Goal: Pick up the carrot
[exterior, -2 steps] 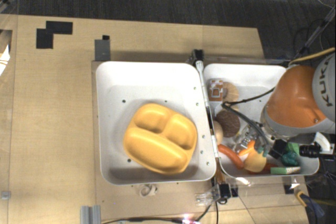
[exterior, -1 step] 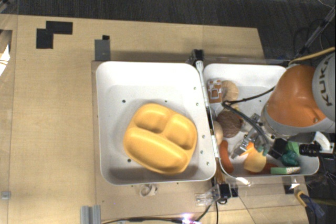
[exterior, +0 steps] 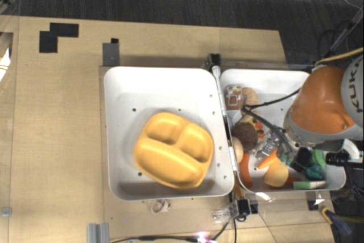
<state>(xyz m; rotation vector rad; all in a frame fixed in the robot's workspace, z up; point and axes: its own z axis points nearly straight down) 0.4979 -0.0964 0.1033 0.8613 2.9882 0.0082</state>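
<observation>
— Where is the arm [exterior: 327, 102] at this moment?

— Reaching in from the right, its orange band bulging over the wrist, the grey body cut off at the frame's edge.

— And the gripper [exterior: 267, 151]?

— Low, down and to the left of that orange band, a cluster of metal and black parts with a dark cable looping above it.

— Open or closed?

— From here, nobody can say; the wrist looms above and behind, and the tool end is too cluttered to read.
</observation>
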